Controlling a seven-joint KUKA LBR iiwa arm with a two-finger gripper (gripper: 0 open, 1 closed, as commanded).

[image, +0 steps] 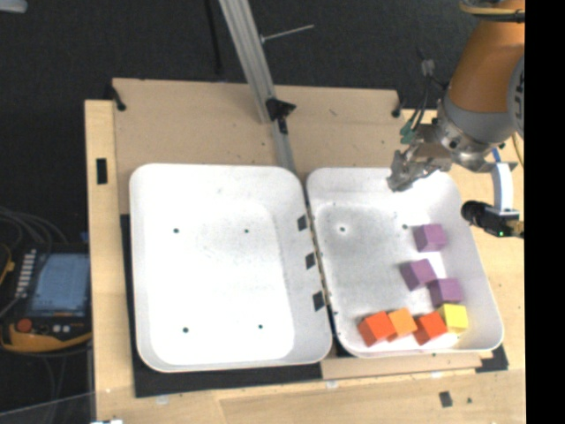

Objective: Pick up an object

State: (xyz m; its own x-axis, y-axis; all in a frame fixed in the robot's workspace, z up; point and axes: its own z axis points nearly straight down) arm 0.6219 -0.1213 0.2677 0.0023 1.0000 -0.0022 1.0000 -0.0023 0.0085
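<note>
**Camera view: worktop with two bins, blocks and arm**

Worktop (221,113): pale wooden board carrying two shallow white plastic bins side by side.

Left white bin (221,263): speckled floor, a few small dark dots on it.

Right white bin (353,237): holds all the blocks, grouped toward its right and near edges.

Blocks, purple, three: upper purple cube (430,237) near the right wall; middle purple cube (418,274) below it, apart; lower purple cube (446,291) just beside the middle one.

Blocks, near edge, in a row: red-orange cube (378,328), touching a lighter orange cube (402,321); a second red-orange cube (431,327) next along; small yellow cube (455,315) at the right end, just below the lower purple cube.

Arm (485,69): grey with orange band, entering from the right.

Pincer (402,179): over the far right corner of the right bin, well apart from every block. How far it is open cannot be told; no block is seen in it.

Metal pole (252,51): slanted, rising from the far edge between the bins.
</note>
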